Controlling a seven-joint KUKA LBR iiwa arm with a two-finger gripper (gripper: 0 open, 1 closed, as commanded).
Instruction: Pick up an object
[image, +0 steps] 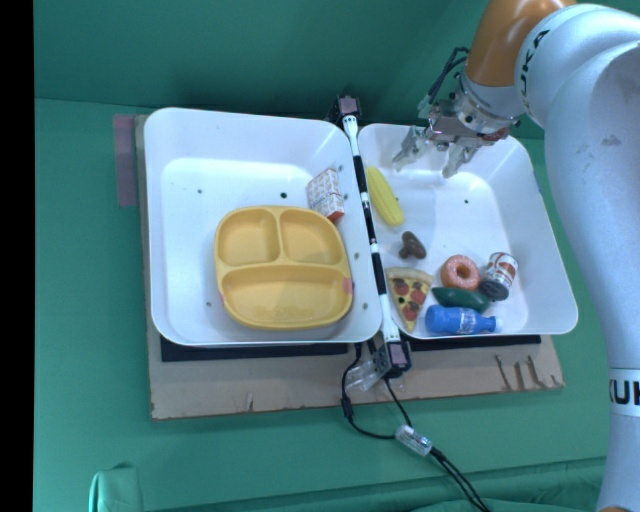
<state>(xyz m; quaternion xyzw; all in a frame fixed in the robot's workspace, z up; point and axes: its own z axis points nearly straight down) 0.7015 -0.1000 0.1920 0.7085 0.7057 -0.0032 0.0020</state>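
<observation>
Pincer (432, 158) first: you see it hanging over the far end of the right bin (545, 230), its two fingers spread apart with nothing between them; one fingertip (408, 155) points down toward the bin's far left corner, the other sits toward the bin's middle; above it the orange band (505, 35) joins the grey arm (590, 190), which comes in from the right and runs down that edge of the view.

Nearest the pincer, you have the yellow corn cob (384, 196), lying lengthwise along the right bin's left wall, just below and left of the fingers and apart from them; further toward you sits a small brown piece (412, 244), on its own on the white floor.

At the near end of the right bin the rest is clustered: a pizza slice (408, 296) by the left wall; a donut (460, 272) beside a small can (498, 275) lying tilted; a dark green vegetable (460, 298) just under the donut; a blue bottle (458, 320) on its side along the near wall.

Across the divider, the left bin (190, 150) holds a yellow divided tray (283, 267), flat on the floor; a small red-and-white box (326, 192) stands near the tray's far right corner, close to the bin's right wall; both bins rest on a brown board (250, 385) over green cloth, with a black cable (400, 415) trailing off the near edge.
</observation>
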